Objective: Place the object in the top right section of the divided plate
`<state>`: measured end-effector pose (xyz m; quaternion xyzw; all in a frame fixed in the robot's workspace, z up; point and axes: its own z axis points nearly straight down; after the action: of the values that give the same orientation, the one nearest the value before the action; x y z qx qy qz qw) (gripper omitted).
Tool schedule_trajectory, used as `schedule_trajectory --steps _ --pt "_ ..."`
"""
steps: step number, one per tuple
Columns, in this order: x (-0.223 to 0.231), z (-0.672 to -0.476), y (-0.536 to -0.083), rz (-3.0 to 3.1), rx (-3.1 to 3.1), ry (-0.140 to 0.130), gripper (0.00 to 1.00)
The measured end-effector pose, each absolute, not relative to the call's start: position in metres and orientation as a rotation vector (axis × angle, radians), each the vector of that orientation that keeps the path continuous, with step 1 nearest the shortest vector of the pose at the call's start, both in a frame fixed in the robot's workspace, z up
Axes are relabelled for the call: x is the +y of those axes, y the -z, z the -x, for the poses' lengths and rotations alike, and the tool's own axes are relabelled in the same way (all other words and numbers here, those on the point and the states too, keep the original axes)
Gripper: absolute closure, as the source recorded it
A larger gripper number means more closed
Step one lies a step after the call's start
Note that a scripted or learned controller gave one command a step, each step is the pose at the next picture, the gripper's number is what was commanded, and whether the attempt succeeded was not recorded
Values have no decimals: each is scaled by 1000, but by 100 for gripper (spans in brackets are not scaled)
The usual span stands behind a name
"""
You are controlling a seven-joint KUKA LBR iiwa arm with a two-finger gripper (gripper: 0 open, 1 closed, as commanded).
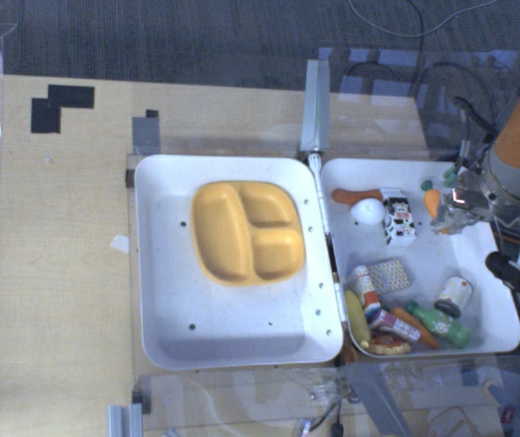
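Arm is reaching in from the right; its hand (455,206) is hanging over the far-right corner of the right bin (505,335), beside a small orange piece (432,200); grip state cannot be told. The yellow divided plate (246,231) is sitting in the left bin (164,271), unloaded. Risk: items are crowding there, so a closing grasp may be slipping off or catching the toy car (399,218).

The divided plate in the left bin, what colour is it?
Yellow. The divided plate shows best in the camera view.
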<state>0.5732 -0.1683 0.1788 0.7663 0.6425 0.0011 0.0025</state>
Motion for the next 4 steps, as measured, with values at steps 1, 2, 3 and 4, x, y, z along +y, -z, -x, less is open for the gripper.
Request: schedule_trajectory --steps 1,2,3,4 --pt "-87 -562 -193 -2578 1794 -4 100" --pt "-68 -585 -235 -2426 1988 -6 100" --pt "49 -535 -222 -2463 1948 -3 100" --pt "49 -535 -222 -2464 1948 -3 0"
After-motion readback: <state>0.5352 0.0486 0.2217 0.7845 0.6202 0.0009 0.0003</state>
